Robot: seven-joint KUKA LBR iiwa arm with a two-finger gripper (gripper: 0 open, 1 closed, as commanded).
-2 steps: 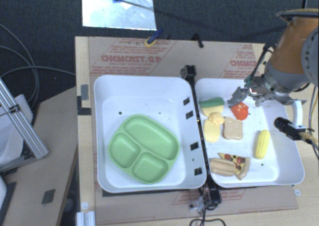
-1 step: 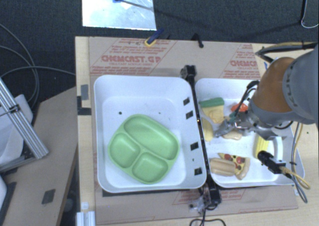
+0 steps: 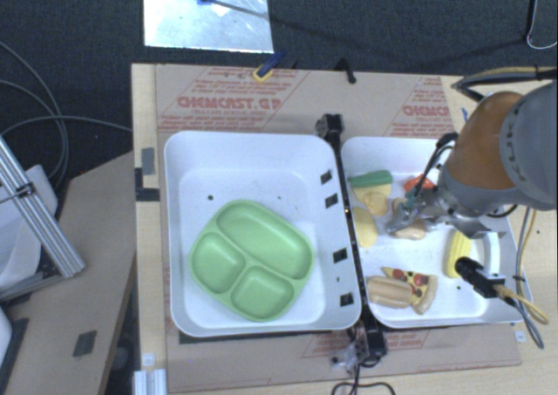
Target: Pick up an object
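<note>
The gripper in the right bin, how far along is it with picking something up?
Done: the gripper has reached down into the right bin, among the toy food by the pale yellow piece. In hand: nothing visibly lifted; whether it grips anything cannot be told. Left: grasp and raise an item. The pizza slice, hot dog and corn lie on the bin floor, and the green tray sits in the left bin.

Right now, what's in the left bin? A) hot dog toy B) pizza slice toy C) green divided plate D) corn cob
C: the green divided plate lies alone in the left bin; the pizza slice, the corn and the hot dog lie in the right bin.
</note>
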